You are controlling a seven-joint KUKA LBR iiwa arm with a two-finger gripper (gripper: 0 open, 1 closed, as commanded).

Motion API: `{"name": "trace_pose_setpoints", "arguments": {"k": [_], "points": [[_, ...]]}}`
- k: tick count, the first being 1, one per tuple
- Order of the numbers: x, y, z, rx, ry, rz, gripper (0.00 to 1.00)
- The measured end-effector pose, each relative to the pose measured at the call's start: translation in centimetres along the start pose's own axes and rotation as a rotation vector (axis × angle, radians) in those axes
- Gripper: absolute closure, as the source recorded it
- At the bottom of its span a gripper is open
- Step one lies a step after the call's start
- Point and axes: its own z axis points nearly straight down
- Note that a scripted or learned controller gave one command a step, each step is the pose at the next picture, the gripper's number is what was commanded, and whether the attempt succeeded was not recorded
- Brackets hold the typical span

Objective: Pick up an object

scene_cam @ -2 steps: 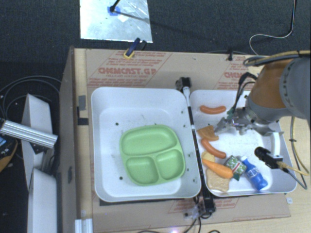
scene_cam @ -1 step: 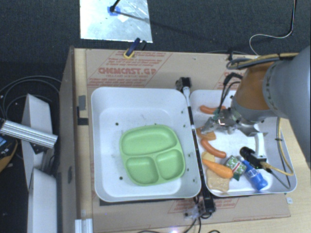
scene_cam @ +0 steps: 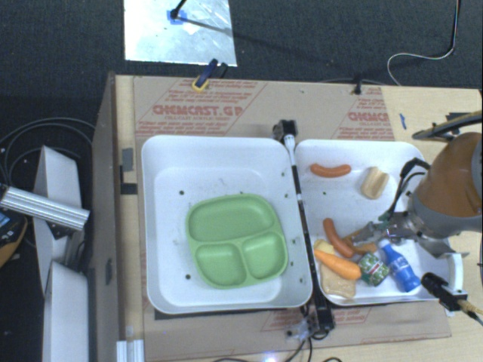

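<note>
Frankly, from this height I cannot tell how my gripper (scene_cam: 375,233) stands; its tip is a dark blur low in the right bin (scene_cam: 392,151), just above the blue bottle (scene_cam: 399,268) and green packet (scene_cam: 373,268). Left of it lie a carrot (scene_cam: 337,263) and sausage (scene_cam: 338,237). Farther back rest another sausage (scene_cam: 330,170) and a bread roll (scene_cam: 374,182).
</note>
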Motion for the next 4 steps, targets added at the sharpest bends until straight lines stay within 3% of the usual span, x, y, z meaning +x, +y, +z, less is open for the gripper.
{"name": "trace_pose_setpoints", "arguments": {"k": [1,2,3,4], "points": [[0.1,6.2,-11.1,0.008,0.003,-0.004,0.0],[6.7,6.1,-4.8,0.015,0.006,-0.004,0.0],[7.8,5.5,0.6,0.013,0.005,-0.002,0.0],[7.8,5.5,-0.5,0.011,0.004,-0.004,1.0]]}}
